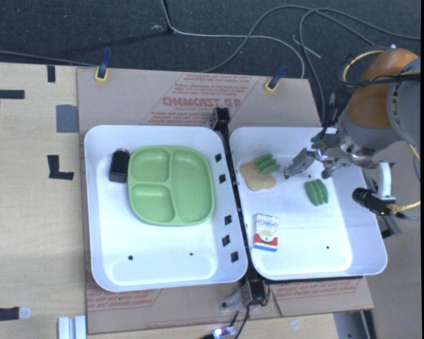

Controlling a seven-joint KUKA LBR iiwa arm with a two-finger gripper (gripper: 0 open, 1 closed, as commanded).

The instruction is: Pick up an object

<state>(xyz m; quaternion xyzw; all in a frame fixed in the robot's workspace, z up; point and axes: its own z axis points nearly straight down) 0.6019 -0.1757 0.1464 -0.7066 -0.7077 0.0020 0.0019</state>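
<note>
A green divided plate [172, 186] is seen in the left bin [99, 210], a black block [119, 166] at its 9 o'clock. "CHEMCAST GP" is printed on the cardboard [198, 99] at 12 o'clock. In the right bin [353, 253] the gripper [312, 163] is held low, fingers spread, nothing between them, a green ridged object [316, 191] at its 6 o'clock.

Right bin – a green ridged piece [316, 191] lying flat, a tan-and-green toy [259, 174] near the divider, a small carton [266, 232] in front
</note>
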